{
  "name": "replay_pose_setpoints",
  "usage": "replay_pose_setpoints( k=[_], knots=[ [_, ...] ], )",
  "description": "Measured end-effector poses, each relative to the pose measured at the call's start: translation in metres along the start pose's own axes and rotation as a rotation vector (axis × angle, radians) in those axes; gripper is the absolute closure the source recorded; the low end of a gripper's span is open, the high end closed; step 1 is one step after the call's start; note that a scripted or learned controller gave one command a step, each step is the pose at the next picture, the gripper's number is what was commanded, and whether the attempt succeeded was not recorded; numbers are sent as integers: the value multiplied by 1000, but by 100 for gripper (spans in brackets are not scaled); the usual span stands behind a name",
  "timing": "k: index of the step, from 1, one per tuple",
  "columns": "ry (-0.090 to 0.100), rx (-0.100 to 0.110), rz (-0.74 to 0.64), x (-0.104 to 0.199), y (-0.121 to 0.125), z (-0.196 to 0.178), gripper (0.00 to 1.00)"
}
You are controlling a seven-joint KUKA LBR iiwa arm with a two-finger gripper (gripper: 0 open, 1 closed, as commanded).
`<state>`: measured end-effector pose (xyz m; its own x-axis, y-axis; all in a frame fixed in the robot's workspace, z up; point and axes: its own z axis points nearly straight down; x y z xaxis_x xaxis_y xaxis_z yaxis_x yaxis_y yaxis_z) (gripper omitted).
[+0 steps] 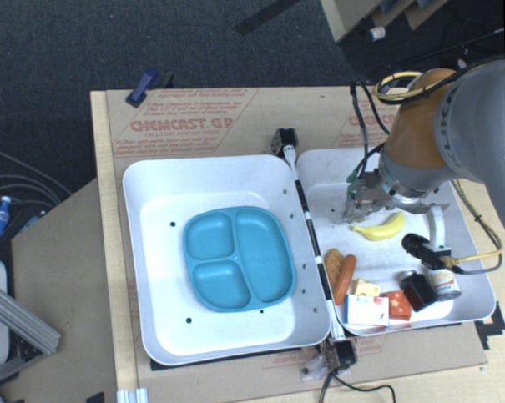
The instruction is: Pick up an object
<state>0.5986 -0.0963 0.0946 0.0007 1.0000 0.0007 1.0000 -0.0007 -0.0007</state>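
My gripper [359, 205] hangs low in the right bin [322, 172], just left of and above a yellow banana [381, 228] that lies on the bin floor. The arm covers the fingers from above. Nearer the front of that bin lie a hot dog in a bun [341, 275], a small white and red carton [372, 307] and a small can [444, 282]. A blue divided plate [237, 257] rests in the middle of the left bin [144, 201].
The grey arm with its orange band [416, 131] reaches in from the right over the right bin's back half. A black clip [285, 140] sits at the back between the bins. Cardboard lies under both bins.
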Motion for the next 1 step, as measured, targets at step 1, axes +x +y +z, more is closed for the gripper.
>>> replay_pose_setpoints(
  k=[1],
  knots=[
    [0, 0, 0, 0, 0, 0, 0]
  ],
)
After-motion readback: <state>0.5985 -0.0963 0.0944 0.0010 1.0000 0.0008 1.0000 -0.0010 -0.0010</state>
